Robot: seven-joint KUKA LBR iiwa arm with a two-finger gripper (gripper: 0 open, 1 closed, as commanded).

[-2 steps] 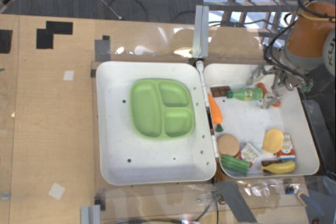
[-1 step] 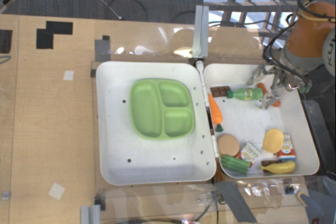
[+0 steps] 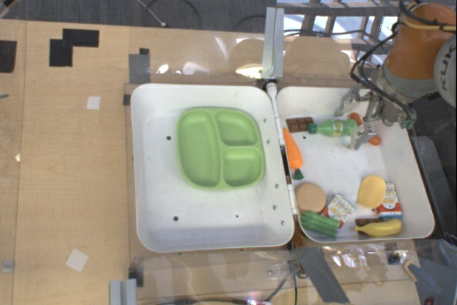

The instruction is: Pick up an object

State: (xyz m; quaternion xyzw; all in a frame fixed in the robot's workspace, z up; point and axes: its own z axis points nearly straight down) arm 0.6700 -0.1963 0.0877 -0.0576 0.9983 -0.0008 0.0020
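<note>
My gripper hangs low over the back of the right bin, open, at the right-hand end of a small green bottle that lies on its side. The fingers stand close by the bottle's end, and nothing shows held between them. A small red-orange piece peeks out just right of them. The arm, with its orange band, comes in from the upper right.
The right bin also holds a brown bar, a carrot along its left wall, a round bun, a green cucumber, a yellow piece, a banana and small packets. A green divided plate lies in the left bin.
</note>
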